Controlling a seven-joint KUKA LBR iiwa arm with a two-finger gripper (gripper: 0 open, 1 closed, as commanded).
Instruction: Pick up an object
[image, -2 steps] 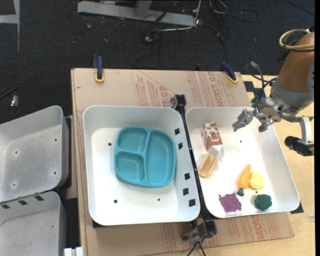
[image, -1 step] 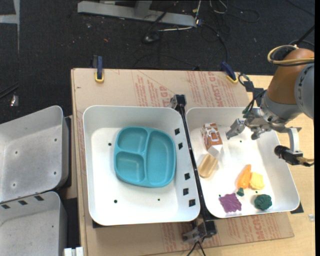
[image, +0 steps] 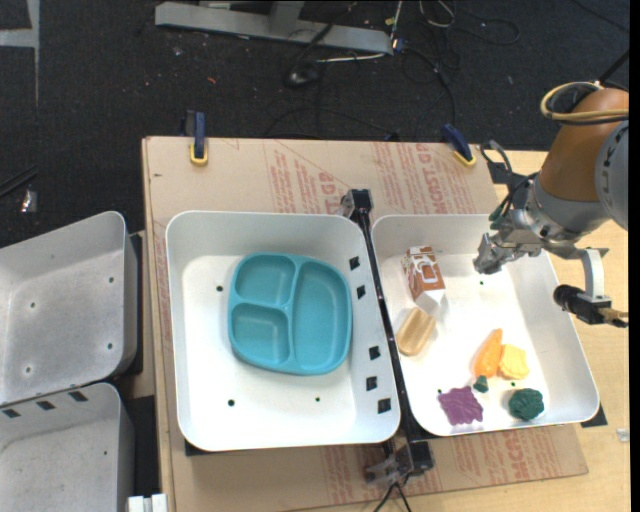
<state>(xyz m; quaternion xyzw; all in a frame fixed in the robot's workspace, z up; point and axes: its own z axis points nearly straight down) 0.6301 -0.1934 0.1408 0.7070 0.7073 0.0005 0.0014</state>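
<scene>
**Gripper poised over the right bin: risks to the coming grasp**

While the arm (image: 585, 150) is reaching in from the right edge of the frame, its gripper (image: 488, 258) is hanging over the upper part of the right bin (image: 570, 335), above bare white floor. The fingers appear as a small dark cluster; how far apart they are standing cannot be told from this slant, and nothing is showing between them.

The candidate objects are all lying in the right bin. A brown-and-white carton (image: 424, 273) is sitting nearest the gripper, just to its left. A tan bread-like piece (image: 415, 331) is lying below the carton, close to the divider (image: 380, 320) between the bins. An orange piece (image: 488, 352) and a yellow piece (image: 513, 362) are touching each other at lower centre; a purple piece (image: 460, 405) and a dark green piece (image: 526, 403) are resting near the bottom rim. In the left bin (image: 200, 400) a teal divided plate (image: 291, 312) is lying flat.

Several failures are looming. A straight descent from here is likely meeting only the bin floor. The carton, tilted, may be slipping or toppling under an off-centre pinch. The bread-like piece is crowding the divider, so one finger may be striking it. The orange and yellow pair may be coming up together or nudging apart.
</scene>
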